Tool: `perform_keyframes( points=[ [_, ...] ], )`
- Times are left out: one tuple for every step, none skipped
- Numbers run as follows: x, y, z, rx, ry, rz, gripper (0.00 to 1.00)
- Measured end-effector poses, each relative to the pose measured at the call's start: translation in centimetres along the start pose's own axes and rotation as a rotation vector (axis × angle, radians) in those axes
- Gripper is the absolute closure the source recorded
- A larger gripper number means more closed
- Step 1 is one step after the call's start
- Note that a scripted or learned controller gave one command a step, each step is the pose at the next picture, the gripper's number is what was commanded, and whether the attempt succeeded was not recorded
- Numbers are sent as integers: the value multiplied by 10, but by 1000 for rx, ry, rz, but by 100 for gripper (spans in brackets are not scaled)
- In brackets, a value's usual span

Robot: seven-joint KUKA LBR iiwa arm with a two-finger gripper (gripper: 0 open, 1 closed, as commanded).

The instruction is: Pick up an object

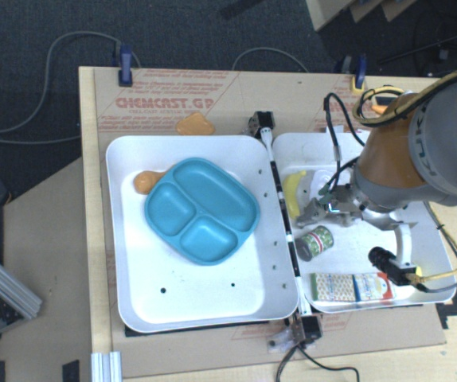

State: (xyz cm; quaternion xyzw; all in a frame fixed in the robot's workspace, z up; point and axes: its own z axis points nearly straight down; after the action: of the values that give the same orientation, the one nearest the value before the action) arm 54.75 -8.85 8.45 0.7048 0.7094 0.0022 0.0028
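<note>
End effector [322, 210] just above small green-lidded can [314, 242] in right bin [431, 237].

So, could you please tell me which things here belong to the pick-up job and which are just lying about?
Job in hand:
- gripper, over the right bin
- small can
- yellow item
- flat packet

Lying about:
- blue divided plate in the left bin
- orange ball
- cables

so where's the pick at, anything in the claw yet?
Done: the arm is down over the right bin, claw low beside the yellow item and just above the small can. In hand: nothing visibly lifted; whether it grips anything can't be seen. Left: close on an object and raise it. The flat box lies untouched, and the blue tray sits in the left bin.
</note>
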Motion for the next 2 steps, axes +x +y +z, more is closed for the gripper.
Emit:
perform_keyframes(
  points=[
    [-10, -53, -1, 8, 1, 10, 0],
    [-3, -69, -1, 10, 3, 7, 0]
  ],
)
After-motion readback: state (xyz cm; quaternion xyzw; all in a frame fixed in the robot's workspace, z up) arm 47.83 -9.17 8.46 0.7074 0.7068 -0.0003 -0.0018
